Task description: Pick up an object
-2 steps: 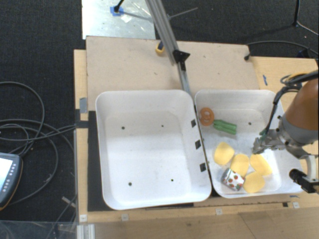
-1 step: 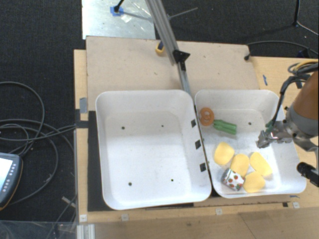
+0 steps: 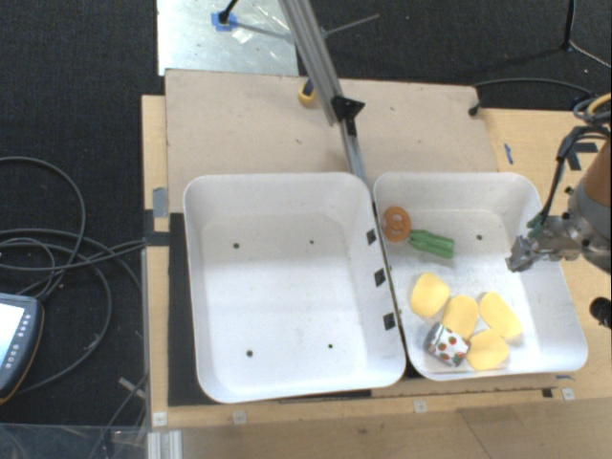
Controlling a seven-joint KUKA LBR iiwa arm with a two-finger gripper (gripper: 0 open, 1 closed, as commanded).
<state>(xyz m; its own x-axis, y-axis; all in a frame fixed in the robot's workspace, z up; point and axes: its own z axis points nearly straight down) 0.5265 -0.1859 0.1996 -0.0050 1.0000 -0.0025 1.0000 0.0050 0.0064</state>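
Note:
The right bin [image 3: 478, 194] holds an orange round piece [image 3: 396, 222] next to a green pepper-like piece [image 3: 432, 244] near its left wall. Lower down lie several yellow pieces [image 3: 460, 314] clustered together, with a small white object bearing red and green spots [image 3: 447, 345] at their lower left. My gripper [image 3: 524, 254] hangs over the right bin's right side, above and to the right of the yellow pieces. Nothing is visible between its fingers.
The left bin [image 3: 287, 199] stands beside the right one, sharing a divider with black clips [image 3: 380, 277]. A grey pole [image 3: 316, 46] slants in from the top. Cables and a tablet [image 3: 14, 338] lie on the floor at left.

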